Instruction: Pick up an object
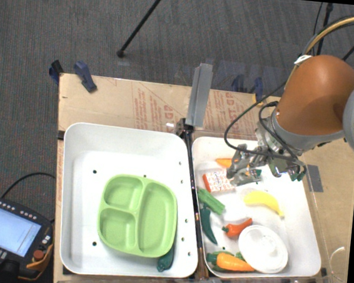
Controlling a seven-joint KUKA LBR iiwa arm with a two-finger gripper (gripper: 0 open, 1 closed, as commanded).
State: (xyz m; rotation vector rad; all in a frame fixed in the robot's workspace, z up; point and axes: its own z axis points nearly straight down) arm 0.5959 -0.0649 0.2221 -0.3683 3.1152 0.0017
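Observation:
My gripper hangs low over the back half of the right bin, under the orange wrist band. Just to its left lies a small red and white box, and a yellow banana lies just in front of it. An orange piece sits at the bin's back left. Further forward are a green vegetable, a dark green one, a red chili, a white round lid and a carrot. Nothing is visibly held.
The left bin holds a light green divided plate and a dark green item at its front edge. A grey post stands behind the bins' shared wall. A teach pendant lies at the lower left.

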